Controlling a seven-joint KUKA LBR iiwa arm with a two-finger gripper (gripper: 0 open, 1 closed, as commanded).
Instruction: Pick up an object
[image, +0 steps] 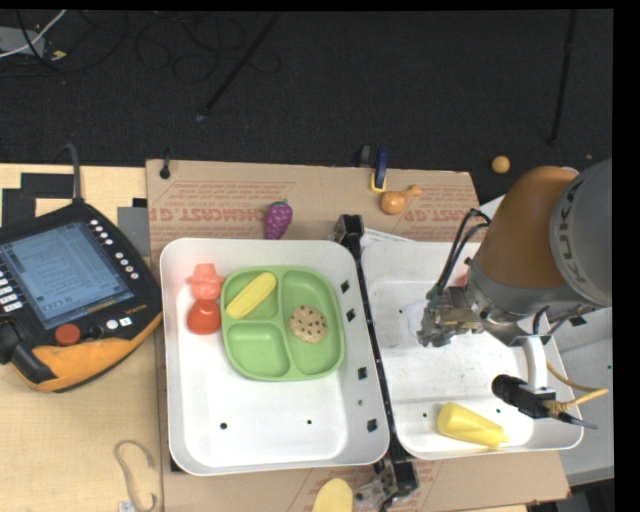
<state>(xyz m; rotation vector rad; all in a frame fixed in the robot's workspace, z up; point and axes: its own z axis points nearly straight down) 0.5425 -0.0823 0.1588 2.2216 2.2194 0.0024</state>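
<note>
Camera view is showing the gripper (438, 330) hovering over the right bin (400, 400), apparently approaching; jaws' state I cannot tell. Next, it is needing to reach the yellow wedge (470, 425).

Yellow wedge-shaped object (470, 425) lying flat near front edge of right bin (420, 290), tapered end pointing right, green divided plate (283, 362) in left bin (260, 420) holding yellow corn (249, 294) and cookie (308, 322), red-pink figure (204, 299) beside plate

Glossy green plastic tray (262, 358); smooth white bins (260, 440); matt cardboard (220, 200).
</note>
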